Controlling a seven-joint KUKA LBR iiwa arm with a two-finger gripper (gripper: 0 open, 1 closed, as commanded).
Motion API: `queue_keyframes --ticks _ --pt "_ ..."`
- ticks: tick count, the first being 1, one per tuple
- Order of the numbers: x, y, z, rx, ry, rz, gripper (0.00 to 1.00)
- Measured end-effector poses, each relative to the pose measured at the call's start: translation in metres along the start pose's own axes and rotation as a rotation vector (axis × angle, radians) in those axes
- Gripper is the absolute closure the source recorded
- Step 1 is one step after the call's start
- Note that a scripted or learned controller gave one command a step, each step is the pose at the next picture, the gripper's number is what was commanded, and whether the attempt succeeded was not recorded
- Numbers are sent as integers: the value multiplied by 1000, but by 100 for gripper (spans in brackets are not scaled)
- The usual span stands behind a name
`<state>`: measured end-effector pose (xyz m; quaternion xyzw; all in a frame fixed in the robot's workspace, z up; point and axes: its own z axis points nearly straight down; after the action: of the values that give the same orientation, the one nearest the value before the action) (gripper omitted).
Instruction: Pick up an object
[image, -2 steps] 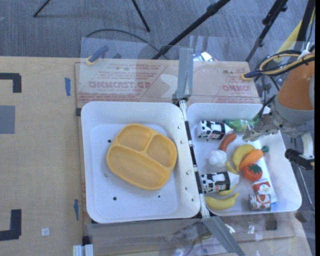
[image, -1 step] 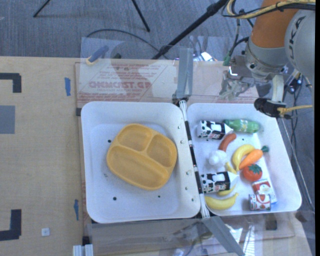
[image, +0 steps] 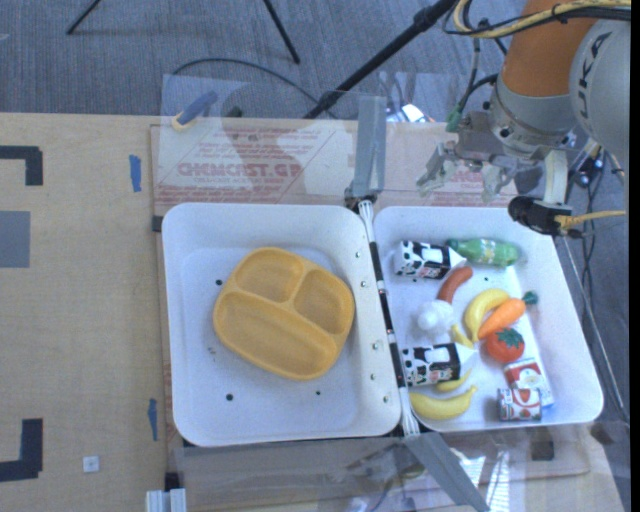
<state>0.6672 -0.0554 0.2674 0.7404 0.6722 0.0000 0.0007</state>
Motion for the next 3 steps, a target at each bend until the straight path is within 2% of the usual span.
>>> queue_keyframes --ticks 1,2,3 --pt "-49 -59 105 0 1 -191 0" --pt "-84 -51 182 -3 0 -224 0" --pt "-84 -50 170 -7 2 -222 100"
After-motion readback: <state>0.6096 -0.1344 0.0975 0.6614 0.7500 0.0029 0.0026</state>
